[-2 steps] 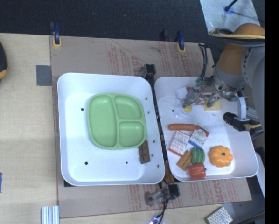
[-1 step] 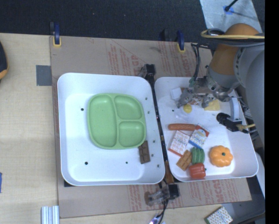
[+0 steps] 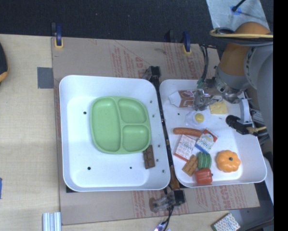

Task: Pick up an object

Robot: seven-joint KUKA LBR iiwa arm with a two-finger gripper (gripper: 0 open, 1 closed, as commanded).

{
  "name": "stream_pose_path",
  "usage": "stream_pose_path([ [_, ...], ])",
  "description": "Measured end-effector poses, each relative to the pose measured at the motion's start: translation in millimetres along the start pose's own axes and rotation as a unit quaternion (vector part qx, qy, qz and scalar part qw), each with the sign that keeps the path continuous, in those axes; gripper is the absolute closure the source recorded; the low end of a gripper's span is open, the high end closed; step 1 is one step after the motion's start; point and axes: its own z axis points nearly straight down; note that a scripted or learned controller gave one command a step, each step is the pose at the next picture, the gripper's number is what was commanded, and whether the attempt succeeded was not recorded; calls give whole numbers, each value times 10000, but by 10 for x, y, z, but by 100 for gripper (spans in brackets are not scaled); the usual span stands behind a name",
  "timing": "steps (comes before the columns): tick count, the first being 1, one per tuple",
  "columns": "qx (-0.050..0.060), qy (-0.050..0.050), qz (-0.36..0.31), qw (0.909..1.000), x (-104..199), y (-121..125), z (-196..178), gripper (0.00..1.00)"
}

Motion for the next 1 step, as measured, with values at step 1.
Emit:
stream_pose_path([
  [1,0,-3,-8,10000,0,1,-1,0],
])
